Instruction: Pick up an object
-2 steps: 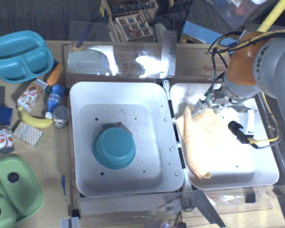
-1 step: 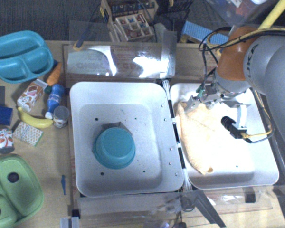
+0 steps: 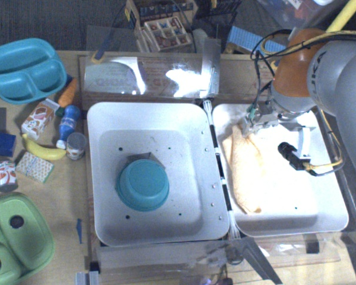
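Camera view, from over the bench (image 3: 65, 206): the big grey arm with its orange band (image 3: 320, 58) comes in from the right and drops its jaws (image 3: 258, 119) into the far left corner of the right-hand shallow white bin (image 3: 338, 218). Whether they are open or closed I cannot tell from here. Well to the left of the jaws sits the left-hand white bin (image 3: 101, 135), with a round teal plastic bowl (image 3: 143, 185) turned upside down on its floor. Directly below the jaws, stretching toward the near edge, lies a limp cream-coloured cloth (image 3: 244, 171), its top end reaching up to the tips. Just right of the jaws, a small black cylindrical part (image 3: 289, 153) hangs on a cable.
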`<state>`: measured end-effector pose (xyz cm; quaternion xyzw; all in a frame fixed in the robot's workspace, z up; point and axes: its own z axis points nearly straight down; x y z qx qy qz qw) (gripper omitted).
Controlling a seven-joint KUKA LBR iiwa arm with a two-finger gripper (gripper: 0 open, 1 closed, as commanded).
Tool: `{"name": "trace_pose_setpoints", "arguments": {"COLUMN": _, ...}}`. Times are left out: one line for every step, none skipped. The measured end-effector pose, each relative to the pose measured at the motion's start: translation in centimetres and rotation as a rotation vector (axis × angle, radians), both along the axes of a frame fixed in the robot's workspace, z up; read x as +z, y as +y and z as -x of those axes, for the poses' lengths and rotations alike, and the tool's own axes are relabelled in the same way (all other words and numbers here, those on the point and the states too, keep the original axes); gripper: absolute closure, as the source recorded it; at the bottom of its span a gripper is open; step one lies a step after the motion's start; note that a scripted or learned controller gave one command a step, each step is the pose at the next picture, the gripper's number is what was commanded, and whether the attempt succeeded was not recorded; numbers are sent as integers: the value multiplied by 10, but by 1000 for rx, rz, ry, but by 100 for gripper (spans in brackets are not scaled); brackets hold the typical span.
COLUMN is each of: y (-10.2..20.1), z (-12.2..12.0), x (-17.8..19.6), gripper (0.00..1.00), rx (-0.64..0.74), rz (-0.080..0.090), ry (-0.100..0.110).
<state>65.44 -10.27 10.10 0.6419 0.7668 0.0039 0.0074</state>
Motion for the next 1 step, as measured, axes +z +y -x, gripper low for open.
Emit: {"name": "trace_pose_setpoints", "arguments": {"y": 34, "z": -13, "x": 128, "gripper": 100, "rx": 312, "rz": 2, "ry": 10}}
